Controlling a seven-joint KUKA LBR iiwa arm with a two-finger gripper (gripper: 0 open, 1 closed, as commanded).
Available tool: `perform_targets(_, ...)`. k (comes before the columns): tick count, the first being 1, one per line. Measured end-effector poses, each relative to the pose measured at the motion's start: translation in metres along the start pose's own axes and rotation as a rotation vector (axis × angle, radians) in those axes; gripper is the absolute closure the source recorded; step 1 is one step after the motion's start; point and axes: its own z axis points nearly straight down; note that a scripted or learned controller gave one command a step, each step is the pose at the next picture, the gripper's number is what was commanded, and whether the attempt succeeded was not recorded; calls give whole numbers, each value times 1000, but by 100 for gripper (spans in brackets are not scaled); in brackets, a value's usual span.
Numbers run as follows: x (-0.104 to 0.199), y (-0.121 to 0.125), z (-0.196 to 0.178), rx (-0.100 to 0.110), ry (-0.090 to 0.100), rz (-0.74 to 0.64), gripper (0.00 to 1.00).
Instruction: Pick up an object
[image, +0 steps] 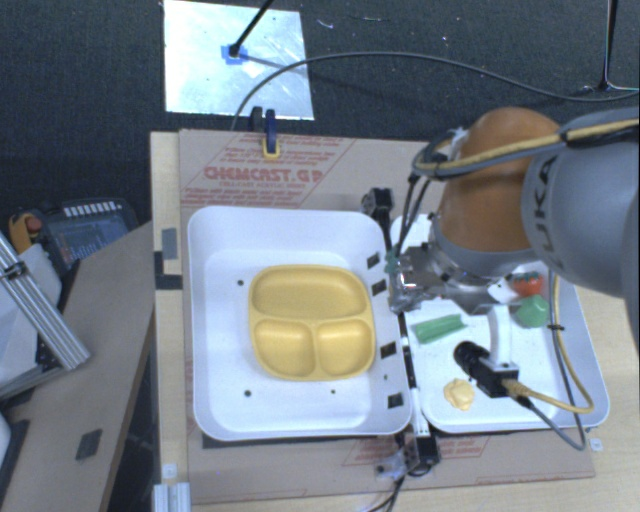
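Reference: green block, lying flat on the floor of the right bin, in that bin's left part.

- Nearer than the green block and slightly to its right: small yellow lump, apart from the block, close to the bin's near rim.
- Right of the green block, about level with it: green round thing. An orange-red thing sits just beyond that, touching or nearly so. Both are partly hidden under the arm, so I can't make out their shapes.
- Hand: just left of the green block and a bit farther back, low over the right bin's left wall where the two bins meet. Can't tell if it's released or clenched, since the wrist blocks the view. No contact with the green block is visible, and there's a thin gap between them.
- Well left of the green block: left bin with a yellow divided plate flat near its middle. It has one wide compartment on the far side and two smaller ones on the near side.
- Above and right of the green block: arm, with its orange band over the far part of the right bin.
- Both bins sit on a cardboard sheet with red print, on the surface.
- Far beyond the green block, to the left: blue-and-yellow clamp on the cardboard's far edge. Beyond that is a silvery sheet on dark floor.
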Motion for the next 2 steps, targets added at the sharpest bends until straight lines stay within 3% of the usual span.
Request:
perform_targets(1, 44, -15, 16, 1, 0, 1, 100)
perform_targets(2, 41, -14, 16, -1, -2, 7, 0)
